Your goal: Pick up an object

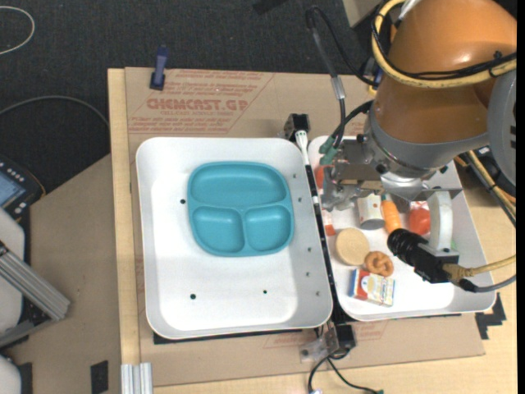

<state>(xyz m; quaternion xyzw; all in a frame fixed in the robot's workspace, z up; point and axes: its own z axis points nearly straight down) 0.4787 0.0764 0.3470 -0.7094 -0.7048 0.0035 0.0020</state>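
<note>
While the arm hangs over the right bin, the end effector sits low at that bin's left wall; I cannot tell its state, since the wrist hides it. Candidate objects lie in the right bin: a tan disc, a pretzel-shaped piece just beside it, a small printed packet toward the near rim, and an orange piece. The left bin carries a teal divided plate. Judged as toy food, these look light, rigid and slippery; the disc seems best gripped across its edges.
</note>
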